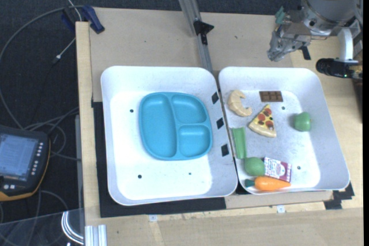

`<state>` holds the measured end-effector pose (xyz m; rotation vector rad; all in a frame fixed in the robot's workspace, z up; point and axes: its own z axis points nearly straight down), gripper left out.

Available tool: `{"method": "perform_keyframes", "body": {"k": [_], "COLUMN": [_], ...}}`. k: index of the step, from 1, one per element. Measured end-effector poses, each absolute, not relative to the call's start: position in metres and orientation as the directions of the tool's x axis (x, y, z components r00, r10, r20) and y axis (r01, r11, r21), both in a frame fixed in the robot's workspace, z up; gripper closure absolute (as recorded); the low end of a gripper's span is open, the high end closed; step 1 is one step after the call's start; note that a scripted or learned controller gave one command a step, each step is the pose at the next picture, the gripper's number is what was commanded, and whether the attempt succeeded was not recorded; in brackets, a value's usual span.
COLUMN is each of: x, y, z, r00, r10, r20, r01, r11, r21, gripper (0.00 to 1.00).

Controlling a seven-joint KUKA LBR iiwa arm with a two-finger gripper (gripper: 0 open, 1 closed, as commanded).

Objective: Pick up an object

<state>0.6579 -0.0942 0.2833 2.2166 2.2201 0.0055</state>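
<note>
Camera view is showing the gripper [281, 50] hanging at upper right, just past the right bin's [331, 124] top rim; I cannot tell its state. Nearest below it, the chocolate bar [270, 96] is lying long axis left-right.

No legible text, brand, number or sign is found anywhere on the bench. The small pink-and-white carton [276, 168], lying at about five o'clock in the right bin [323, 95], carries printed markings, too small and blurred to read. The handheld pendant screen [17, 159], at nine o'clock off the bench, shows lit lines, likewise unreadable.
</note>
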Motion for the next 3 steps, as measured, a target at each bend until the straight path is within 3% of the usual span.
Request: {"method": "perform_keyframes", "body": {"k": [1, 3], "x": [0.635, 0.57], "y": [-0.039, 0.048], "z": [0.283, 0.261], "r00": [-0.006, -0.004], "r10": [1.0, 1.0], "r20": [0.003, 0.002], "r01": [1.0, 1.0], "r11": [0.006, 0.004], "r21": [-0.002, -0.006], "gripper": [1.0, 1.0]}}
